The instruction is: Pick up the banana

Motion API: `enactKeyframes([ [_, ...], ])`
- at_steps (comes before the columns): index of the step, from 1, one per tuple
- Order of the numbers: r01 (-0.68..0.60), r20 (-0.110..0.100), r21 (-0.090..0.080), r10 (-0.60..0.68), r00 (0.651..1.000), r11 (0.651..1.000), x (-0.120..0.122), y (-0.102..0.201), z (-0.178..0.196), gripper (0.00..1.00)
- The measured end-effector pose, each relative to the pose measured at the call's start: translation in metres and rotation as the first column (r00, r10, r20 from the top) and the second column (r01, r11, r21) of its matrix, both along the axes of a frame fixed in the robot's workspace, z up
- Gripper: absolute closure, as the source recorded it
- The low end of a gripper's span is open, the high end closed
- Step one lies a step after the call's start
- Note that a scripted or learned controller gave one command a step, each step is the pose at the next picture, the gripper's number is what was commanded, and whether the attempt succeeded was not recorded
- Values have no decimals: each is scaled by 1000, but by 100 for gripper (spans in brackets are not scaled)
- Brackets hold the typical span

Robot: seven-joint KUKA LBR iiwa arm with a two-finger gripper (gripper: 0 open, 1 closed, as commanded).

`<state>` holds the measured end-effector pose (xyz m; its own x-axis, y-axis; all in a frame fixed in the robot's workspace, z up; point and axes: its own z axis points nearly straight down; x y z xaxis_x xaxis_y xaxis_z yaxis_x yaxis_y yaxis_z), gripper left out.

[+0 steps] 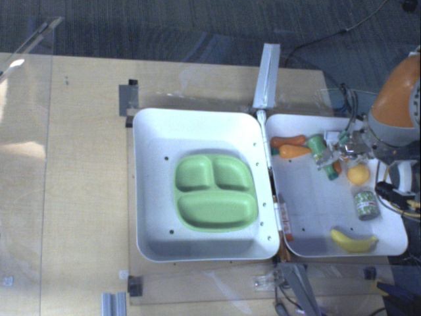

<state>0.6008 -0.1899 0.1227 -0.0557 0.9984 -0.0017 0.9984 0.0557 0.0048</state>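
The banana [354,241] is yellow and lies on its side near the front edge of the right bin [309,206]. My gripper [341,150] hangs over the back part of that bin, well behind the banana and apart from it. It sits close to a green bottle [319,150] and a small yellow fruit [358,174]. The grey arm with its orange band [398,104] comes in from the right.
Two orange carrots [291,146] lie at the back left of the right bin. A small can [366,203] stands between the yellow fruit and the banana. The left bin [143,176] holds a green divided plate [215,191]. Cables [401,199] run along the right rim.
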Motion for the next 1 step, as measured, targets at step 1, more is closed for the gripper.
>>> enactKeyframes([
  [1, -64, 2, -1, 64, 998, 998, -60, -16, 24, 0],
])
